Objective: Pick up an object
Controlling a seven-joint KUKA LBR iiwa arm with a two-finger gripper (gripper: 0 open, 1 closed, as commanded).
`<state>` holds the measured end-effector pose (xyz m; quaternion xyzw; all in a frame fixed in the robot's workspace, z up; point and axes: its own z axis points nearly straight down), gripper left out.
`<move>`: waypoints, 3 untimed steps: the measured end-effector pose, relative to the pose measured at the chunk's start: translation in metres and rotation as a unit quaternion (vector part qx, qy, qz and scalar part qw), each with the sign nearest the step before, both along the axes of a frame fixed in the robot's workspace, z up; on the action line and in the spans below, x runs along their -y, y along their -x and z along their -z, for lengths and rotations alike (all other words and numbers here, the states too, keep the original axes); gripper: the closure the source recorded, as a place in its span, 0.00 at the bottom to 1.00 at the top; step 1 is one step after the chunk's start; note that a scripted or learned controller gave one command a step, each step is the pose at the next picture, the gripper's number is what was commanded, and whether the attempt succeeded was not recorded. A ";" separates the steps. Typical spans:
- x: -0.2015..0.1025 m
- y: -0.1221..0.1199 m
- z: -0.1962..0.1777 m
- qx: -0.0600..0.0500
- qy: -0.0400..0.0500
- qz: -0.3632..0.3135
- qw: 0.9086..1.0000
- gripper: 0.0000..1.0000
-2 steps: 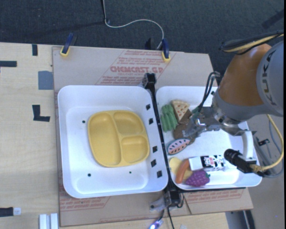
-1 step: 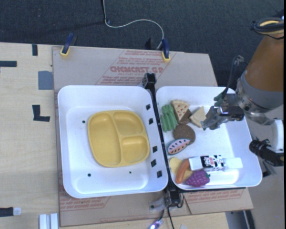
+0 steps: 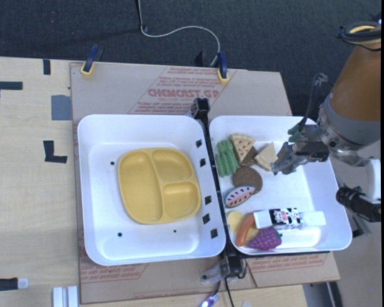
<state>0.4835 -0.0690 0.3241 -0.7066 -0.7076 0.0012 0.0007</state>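
Two white bins on the counter (image 3: 25, 171), toy food on the right, the arm reaching in above it.

The left bin (image 3: 93, 190) holds a yellow divided plate (image 3: 159, 185), lying flat near its middle. In the right bin (image 3: 323, 197), along the divider side, lie green beans (image 3: 226, 157), a sandwich wedge (image 3: 242, 147) and a tan wedge (image 3: 265, 155), then a brown oval piece (image 3: 248, 178) and a red-and-white slice (image 3: 237, 197) just below it. Nearer the front edge sit a yellow piece (image 3: 233, 220), a carrot (image 3: 244, 229), purple grapes (image 3: 265, 238) and a white milk carton with cow print (image 3: 288, 218). The pincer (image 3: 286, 162) hovers just right of the tan wedge; how far it is open cannot be told, and nothing shows between its tips.
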 end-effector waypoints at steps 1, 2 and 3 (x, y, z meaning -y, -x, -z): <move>0.000 0.000 -0.009 -0.001 0.000 -0.001 1.000 1.00; -0.126 0.001 0.017 -0.001 -0.001 -0.006 1.000 1.00; -0.092 -0.018 0.076 -0.001 0.000 0.001 1.000 1.00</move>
